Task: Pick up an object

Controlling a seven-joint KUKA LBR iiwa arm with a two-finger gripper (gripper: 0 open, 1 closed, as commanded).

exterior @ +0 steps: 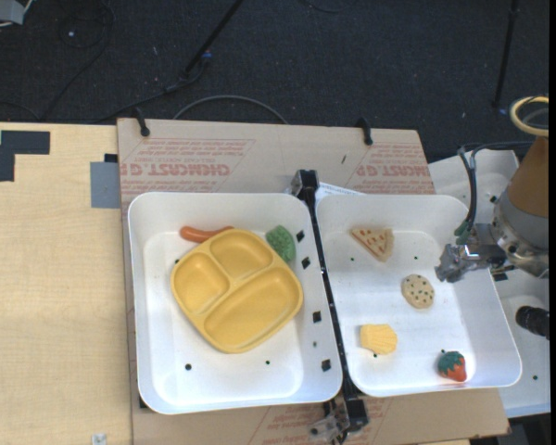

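The right bin holds a tan wedge-shaped cracker, a round speckled cookie, a yellow cheese-like block and a red strawberry. My gripper hangs at the right side of this bin, just right of the cookie and a little above it, with nothing visibly held. The left bin carries a yellow divided plate, an orange carrot at its upper left and a green leafy piece at its upper right.
A black divider clamp runs between the two bins. Cardboard lies under both bins. The arm's body stands over the bench's right edge, with cables beside it. A wooden table top lies left.
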